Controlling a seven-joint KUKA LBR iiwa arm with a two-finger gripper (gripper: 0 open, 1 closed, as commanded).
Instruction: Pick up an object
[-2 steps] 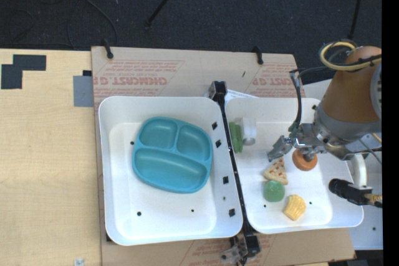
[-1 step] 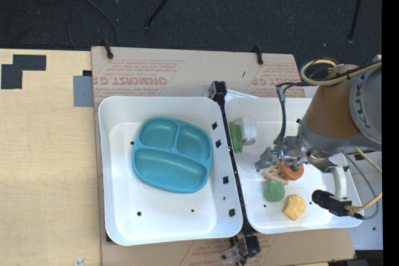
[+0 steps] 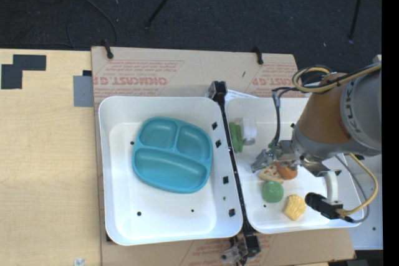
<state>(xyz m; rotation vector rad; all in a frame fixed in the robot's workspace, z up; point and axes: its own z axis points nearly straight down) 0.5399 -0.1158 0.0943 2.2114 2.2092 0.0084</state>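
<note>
Seen from above at a slant, two shallow white bins sit side by side on a cardboard sheet (image 3: 187, 71) that lies on a pale wooden table (image 3: 43, 165). Dark floor with loose cables runs across the top of the view.

The left bin (image 3: 124, 221) holds one thing, a teal plate (image 3: 173, 154) with three compartments. It lies flat near the bin's middle.

The right bin (image 3: 262, 218) holds several small things. A green piece (image 3: 235, 136) lies against the wall shared with the left bin, and a white piece (image 3: 249, 132) is just beside it. Nearer the middle is an orange and tan lump (image 3: 282, 171). A green ball (image 3: 272, 191) lies just below that lump in the view. A yellow piece (image 3: 294, 207) lies near the ball, toward the bin's lower right corner.

The grey arm (image 3: 324, 118), with its orange band, reaches in from the right over the right bin. Its hand (image 3: 267, 160) is low in that bin, right at the orange and tan lump, and the arm's bulk hides part of the spot. From this angle I cannot tell whether the hand is open or closed, or whether it has hold of anything. The ball, the yellow piece, the green piece and the white piece all lie apart from the hand.
</note>
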